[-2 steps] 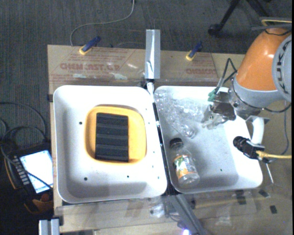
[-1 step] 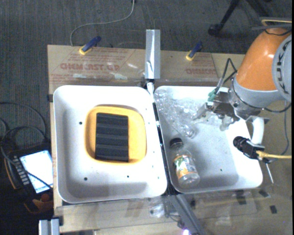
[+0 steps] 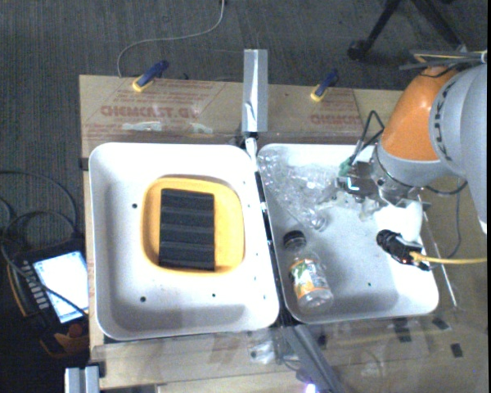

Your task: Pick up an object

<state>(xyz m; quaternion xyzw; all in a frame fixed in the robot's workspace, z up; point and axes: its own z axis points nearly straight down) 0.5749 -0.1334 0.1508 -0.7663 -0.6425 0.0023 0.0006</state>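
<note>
Your gripper (image 3: 365, 193) is over the right bin (image 3: 368, 289), up near its far right part, with the grey wrist and the orange band (image 3: 413, 121) above it. The wrist body covers the business end, so you cannot tell whether the pincer is spread or pressed together, and nothing shows as pinched in it.

Just to the gripper's left lies a crumpled clear plastic wrap (image 3: 299, 182), spread over the bin's far left corner. Below it, near the middle of the bin, sits a small black cap (image 3: 293, 239). Closer to the near edge there is a clear bottle (image 3: 309, 282) lying on its side. Its label is orange and green, and the print on it is too small for you to read. The cap and the bottle are near each other but apart, and both are well apart from the gripper.

In the left bin (image 3: 119, 301) a yellow tray (image 3: 233, 219) sits in the centre with a black ridged block (image 3: 186, 229) lying in it.

Behind both bins there is a cardboard sheet (image 3: 180, 109) with red printed lettering across it. It is faded under tape and you cannot make it out with any certainty. Two blue clamps (image 3: 150, 74) hold its far edge, and a metal post (image 3: 254, 92) stands between the bins.

A yellow cable (image 3: 454, 260) runs off from a black fitting at the arm's near side.
</note>
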